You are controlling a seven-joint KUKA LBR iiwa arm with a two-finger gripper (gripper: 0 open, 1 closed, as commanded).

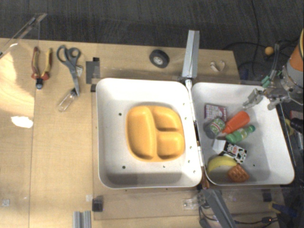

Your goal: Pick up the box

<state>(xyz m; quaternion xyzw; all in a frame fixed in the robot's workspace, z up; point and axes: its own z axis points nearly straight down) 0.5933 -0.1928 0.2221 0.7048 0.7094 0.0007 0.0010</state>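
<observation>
Overhead view of the surface [57, 141] with two white bins; the right bin [278, 141] serves as landmark. The end effector [259, 97] hovers over the bin's upper right part, apart from all contents; whether it is open or closed cannot be told here, and nothing is seen gripped. The box [214, 111], a small flat pink-and-white carton, lies in the bin's upper left quarter, near the wall shared with the left bin [109, 127]; just below it stands a green can [215, 126], and to its right an orange carrot-shaped toy [237, 121] lies aslant above a green bottle [240, 133]. Lower in the bin lie a black-and-white patterned pack [235, 151], a yellow rounded fruit [221, 163] and an orange waffle-like piece [238, 174]. The left bin carries a yellow divided tray [154, 131]. The step in hand appears to be the approach; a good attempt would likely travel leftward until centred over the box, descend vertically, and close across its narrow span; the can and carrot sit close, so a descent biased toward the box's upper edge probably avoids catching them.
</observation>
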